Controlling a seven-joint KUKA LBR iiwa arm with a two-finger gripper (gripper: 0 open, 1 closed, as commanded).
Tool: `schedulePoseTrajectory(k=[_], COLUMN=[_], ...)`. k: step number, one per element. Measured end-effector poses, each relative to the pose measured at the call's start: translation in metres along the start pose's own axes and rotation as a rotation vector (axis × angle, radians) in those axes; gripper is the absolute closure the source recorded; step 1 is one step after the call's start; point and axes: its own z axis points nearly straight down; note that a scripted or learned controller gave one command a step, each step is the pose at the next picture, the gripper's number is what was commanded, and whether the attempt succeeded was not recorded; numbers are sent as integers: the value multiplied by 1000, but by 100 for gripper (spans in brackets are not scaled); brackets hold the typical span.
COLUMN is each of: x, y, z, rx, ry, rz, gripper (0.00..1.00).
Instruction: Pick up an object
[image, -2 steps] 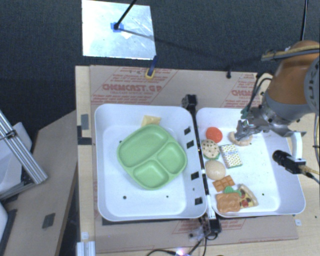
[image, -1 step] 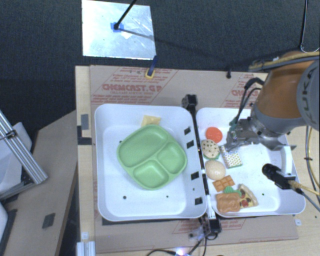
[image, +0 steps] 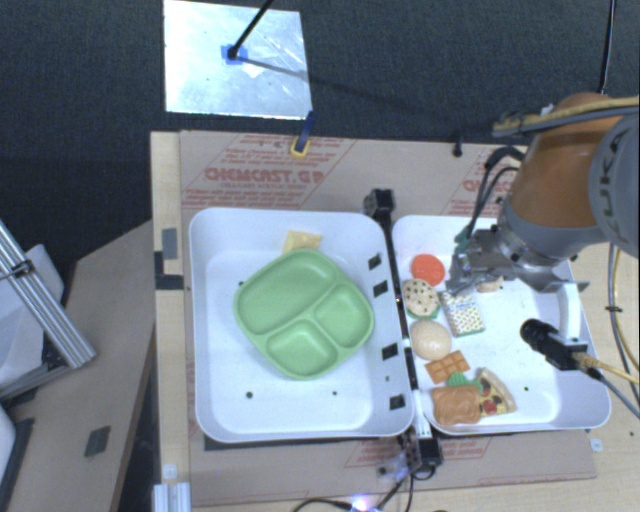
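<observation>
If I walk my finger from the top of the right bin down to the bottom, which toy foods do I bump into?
Far to near: red tomato slice → chocolate-chip cookie → beige egg → brown waffle → pizza slice at the bottom. The checkered packet beside the cookie and egg is left out.

The bench carries a brown printed board — on it sit two shallow white bins side by side, the left bin and the right bin, their inner walls touching.
</observation>
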Motion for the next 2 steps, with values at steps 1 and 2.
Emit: schedulePoseTrajectory(k=[1, 2], x=[-12, -5], y=[7, 5], z=[-3, -3], rx=[-1, 1], ry=[0, 0], rz=[6, 2], gripper=[100, 100])
